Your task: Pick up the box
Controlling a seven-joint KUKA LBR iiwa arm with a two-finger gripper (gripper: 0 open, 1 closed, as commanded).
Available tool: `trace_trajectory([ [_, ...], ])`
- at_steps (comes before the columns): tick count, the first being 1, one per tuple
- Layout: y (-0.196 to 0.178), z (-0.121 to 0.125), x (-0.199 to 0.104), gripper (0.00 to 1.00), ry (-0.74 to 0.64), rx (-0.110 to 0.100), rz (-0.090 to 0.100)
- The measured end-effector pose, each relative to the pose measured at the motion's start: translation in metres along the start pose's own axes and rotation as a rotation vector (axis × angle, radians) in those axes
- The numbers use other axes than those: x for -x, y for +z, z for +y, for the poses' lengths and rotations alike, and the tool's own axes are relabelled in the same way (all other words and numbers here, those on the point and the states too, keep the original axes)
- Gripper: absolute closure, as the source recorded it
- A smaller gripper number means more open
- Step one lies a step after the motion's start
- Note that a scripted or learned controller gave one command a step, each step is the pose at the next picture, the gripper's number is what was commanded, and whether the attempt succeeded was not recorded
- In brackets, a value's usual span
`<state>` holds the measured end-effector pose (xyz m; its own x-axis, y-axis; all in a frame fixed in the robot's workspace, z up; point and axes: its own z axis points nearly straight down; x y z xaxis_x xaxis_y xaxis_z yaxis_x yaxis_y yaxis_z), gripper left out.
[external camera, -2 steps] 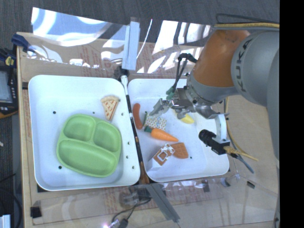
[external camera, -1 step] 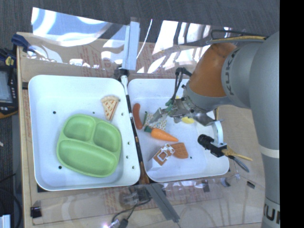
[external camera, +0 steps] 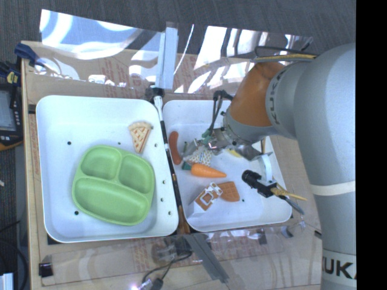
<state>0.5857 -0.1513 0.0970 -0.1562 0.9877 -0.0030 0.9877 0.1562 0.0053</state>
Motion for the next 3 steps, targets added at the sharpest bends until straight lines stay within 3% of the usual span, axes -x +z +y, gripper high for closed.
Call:
trace_trajectory([
  [1, -0.012, 0.001, 0.001, 1.0, -0.006, 0.001, -0.003],
  [2, -0.012, 0.001, 0.001, 0.0, -0.006, 0.001, -0.003],
  [3, -0.001, 0.018, -0.022, 0.0, 0.103, 0.003, -0.012],
])
